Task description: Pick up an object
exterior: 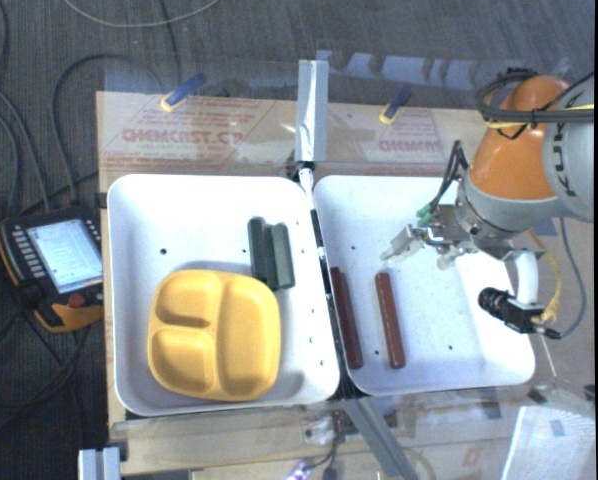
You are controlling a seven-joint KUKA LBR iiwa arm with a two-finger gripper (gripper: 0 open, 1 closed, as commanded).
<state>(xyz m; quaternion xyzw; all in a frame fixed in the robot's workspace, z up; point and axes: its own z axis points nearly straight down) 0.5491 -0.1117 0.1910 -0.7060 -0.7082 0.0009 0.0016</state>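
Note:
In the right bin [499, 368], two long brown sticks lie side by side: one [389, 319] near the middle, the other [345, 316] along the left wall. My gripper [419, 250] hangs over the upper middle of this bin, just above and to the right of the middle stick's top end. It is open, with nothing between its fingers [393, 251]. In the left bin [139, 208], a yellow compartment tray [215, 334] and a dark green block [270, 252] lie untouched.
The grey and orange arm [519, 163] covers the right bin's upper right corner. A black cable fitting [507, 308] hangs over the bin's right side. A metal divider post [312, 118] stands between the bins at the back. A handheld pendant [49, 258] lies left of the bench.

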